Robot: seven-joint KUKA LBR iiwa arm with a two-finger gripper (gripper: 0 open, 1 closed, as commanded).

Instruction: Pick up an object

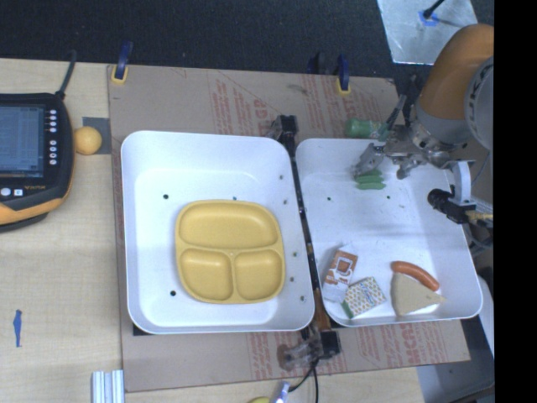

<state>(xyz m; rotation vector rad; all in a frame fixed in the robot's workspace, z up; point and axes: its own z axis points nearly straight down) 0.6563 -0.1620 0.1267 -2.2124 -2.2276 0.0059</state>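
Note:
My gripper (388,164) hangs over the far part of the right bin (436,225), open, with its two fingers spread wide. A small green object (370,181) lies on the bin floor just below the left fingertip (366,162), not between the fingers. Nearer the front of the same bin lie a brown-and-white packet (341,269), a green patterned packet (365,296), a red sausage (414,274) and a beige wedge (414,299). The left bin (147,225) holds a yellow divided plate (228,250).
A second green piece (362,128) sits on the cardboard just beyond the right bin's far rim. A tablet-like pendant (29,158) and a yellow ball (86,139) lie left of the bins. Clamps hold the cardboard's far edge.

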